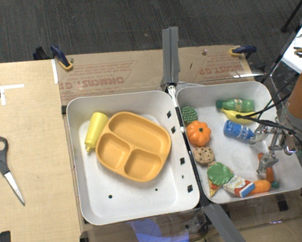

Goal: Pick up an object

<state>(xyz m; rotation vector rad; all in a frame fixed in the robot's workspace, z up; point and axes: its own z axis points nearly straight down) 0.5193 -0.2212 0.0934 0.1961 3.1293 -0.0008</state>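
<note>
On the bench's far left lies a pair of scissors (2, 163), well apart from the bins. The left bin (95, 204) holds a yellow mustard bottle (94, 130) leaning against the left rim of an orange three-compartment plate (132, 145), which sits tilted toward the bin's far half.

The right bin (212, 92) holds the toys I may pick from. Along its left wall, from far to near, sit a small green knobbly piece (189, 113), an orange pumpkin (199, 132) and a speckled cookie (203, 154). Near the front lies a green leafy piece (220, 173) over a pizza-like slice, and just right of it a white and red packet (239, 187) touching a carrot (261, 187). At the far side lies a green bottle (236, 105), with a yellow banana (235, 116) just nearer and a blue bottle (239, 130) in front of that.

My gripper (267, 165) hangs over the right part of this bin, near its right wall, its fingers pointing down just above the carrot's right end. I cannot tell whether they are parted or closed, and nothing is seen between them.
</note>
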